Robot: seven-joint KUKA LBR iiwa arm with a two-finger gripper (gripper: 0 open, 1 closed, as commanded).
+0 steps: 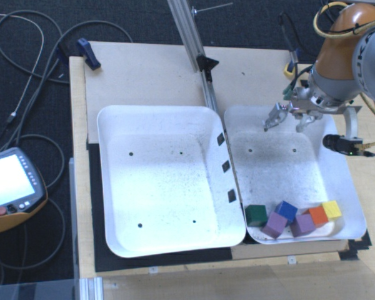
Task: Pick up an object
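Six small blocks clustered along the near edge of the right bin [337, 186]: green cube [257, 215], two purple blocks [275, 224] and [302, 224], blue cube [287, 210], orange cube [318, 215], yellow cube [331, 210], most touching a neighbour. Well apart from them, at the far end of the same bin, the hand [289, 119], hovering with fingers spread, nothing between them. Left bin [112, 136] alongside, on the tabletop [144, 74]. Off to the left, a teach pendant [12, 186] with cables.
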